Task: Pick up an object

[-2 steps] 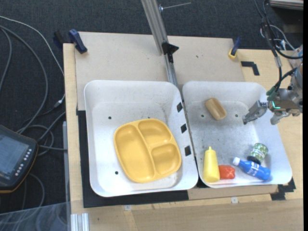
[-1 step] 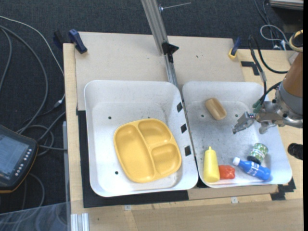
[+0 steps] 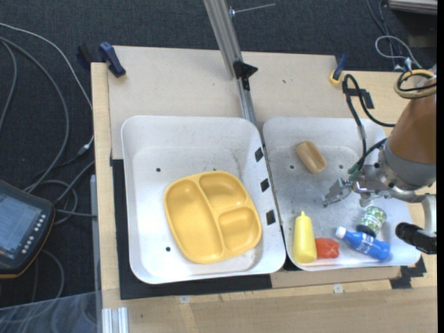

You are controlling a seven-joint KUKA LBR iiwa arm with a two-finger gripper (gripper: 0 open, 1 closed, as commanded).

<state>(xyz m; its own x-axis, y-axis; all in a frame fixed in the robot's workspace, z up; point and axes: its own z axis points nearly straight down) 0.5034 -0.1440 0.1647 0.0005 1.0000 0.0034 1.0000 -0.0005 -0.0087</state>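
Over the right bin point(image 3: 277, 186), the gripper point(image 3: 335, 194) hovered with fingers slightly parted, holding nothing. Bread roll point(image 3: 311, 156) lay just up-left of it, long axis diagonal; mustard bottle point(image 3: 303, 237) sat below-left.

Nothing here can be read: the blue bottle point(image 3: 366, 244) has a white patch too small to make out, the green-patterned can point(image 3: 373, 218) shows only blurred marks, and the screen of the handheld pendant point(image 3: 19, 225) at the left is a grey smear
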